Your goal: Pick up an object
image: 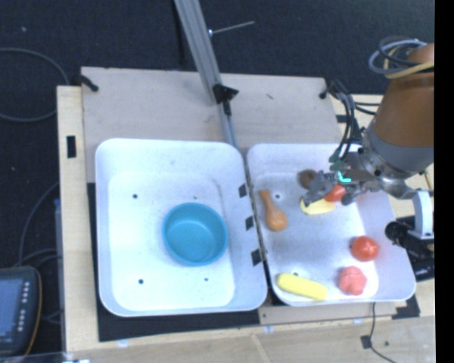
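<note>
You have two white bins: a left bin (113, 203) and a right bin (287, 165). Count one blue bowl (195, 234), two yellow pieces (303, 286) (318, 207), three red items (364, 247) (352, 280) (335, 194), one tan gourd-shaped piece (273, 212) and one brown lump (308, 178).

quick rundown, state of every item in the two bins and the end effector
blue bowl: upright in left bin
wooden pin: lying flat, right bin
yellow banana: lying by the front rim
red tomato: resting, untouched
pink fruit: resting, untouched
pale yellow piece: lying under the end effector
end effector: low over it, grip unclear
</note>
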Controlling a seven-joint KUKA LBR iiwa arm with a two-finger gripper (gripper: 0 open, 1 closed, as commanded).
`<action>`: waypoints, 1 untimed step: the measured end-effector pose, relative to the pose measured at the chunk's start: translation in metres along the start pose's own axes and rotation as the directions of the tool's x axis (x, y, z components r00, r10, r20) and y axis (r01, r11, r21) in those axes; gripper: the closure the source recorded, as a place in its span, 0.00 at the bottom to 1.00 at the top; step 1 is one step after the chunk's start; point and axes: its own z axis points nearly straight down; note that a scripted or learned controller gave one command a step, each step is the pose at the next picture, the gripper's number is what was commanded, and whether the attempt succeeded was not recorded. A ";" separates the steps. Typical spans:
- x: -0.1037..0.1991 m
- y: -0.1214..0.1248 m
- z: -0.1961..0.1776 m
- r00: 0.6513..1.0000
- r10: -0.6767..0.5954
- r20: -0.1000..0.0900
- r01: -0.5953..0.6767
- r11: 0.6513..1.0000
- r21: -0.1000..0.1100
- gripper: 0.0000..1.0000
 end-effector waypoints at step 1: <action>0.000 0.001 -0.002 1.000 0.000 0.000 0.000 1.000 -0.004 0.00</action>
